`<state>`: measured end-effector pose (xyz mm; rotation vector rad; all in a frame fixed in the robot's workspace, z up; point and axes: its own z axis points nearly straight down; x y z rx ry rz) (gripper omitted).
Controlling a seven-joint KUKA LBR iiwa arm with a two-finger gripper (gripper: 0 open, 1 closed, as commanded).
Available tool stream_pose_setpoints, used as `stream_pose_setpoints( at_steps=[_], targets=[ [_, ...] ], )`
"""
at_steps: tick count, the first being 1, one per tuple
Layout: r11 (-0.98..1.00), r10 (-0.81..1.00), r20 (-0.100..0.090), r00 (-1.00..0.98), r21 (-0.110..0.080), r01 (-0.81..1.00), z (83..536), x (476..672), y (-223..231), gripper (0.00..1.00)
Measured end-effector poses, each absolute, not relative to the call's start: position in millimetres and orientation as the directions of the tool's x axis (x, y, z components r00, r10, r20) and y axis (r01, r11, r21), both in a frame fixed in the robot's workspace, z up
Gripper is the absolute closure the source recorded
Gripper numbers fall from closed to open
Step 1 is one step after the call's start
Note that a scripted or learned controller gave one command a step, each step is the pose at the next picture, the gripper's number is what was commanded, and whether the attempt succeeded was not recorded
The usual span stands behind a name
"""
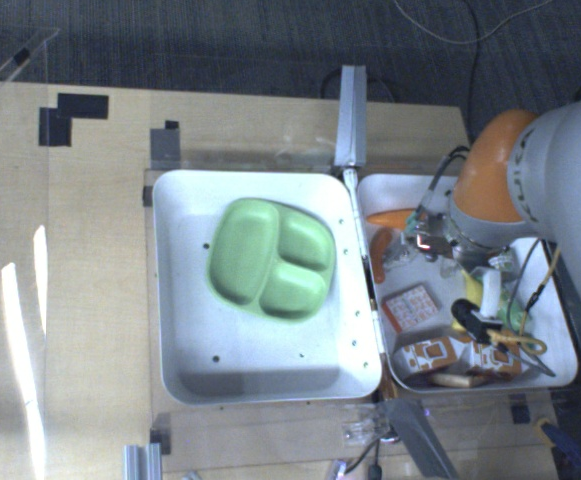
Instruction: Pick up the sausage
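We see a pale wooden bench (100, 298) carrying two shallow white plastic bins side by side, touching at a shared edge under an upright grey metal post (351, 118). The larger left bin (175, 358) sits near the bench's centre; the smaller right bin (566, 368) lies at its three o'clock. Toward eleven o'clock two black tape marks (68, 116) lie flat on the wood — an L-shape.
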<state>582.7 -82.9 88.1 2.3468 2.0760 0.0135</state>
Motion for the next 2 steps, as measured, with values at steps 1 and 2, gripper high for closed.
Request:
stream_pose_setpoints(
  at_steps=[1,2],
  targets=[
    [-0.230,0.973,0.000,0.230,-0.006,0.973,85,656.2,-99,0.00],
    [-0.213,0.977,0.003,0.213,0.007,0.977,87,598.4,-95,0.00]
  ],
)
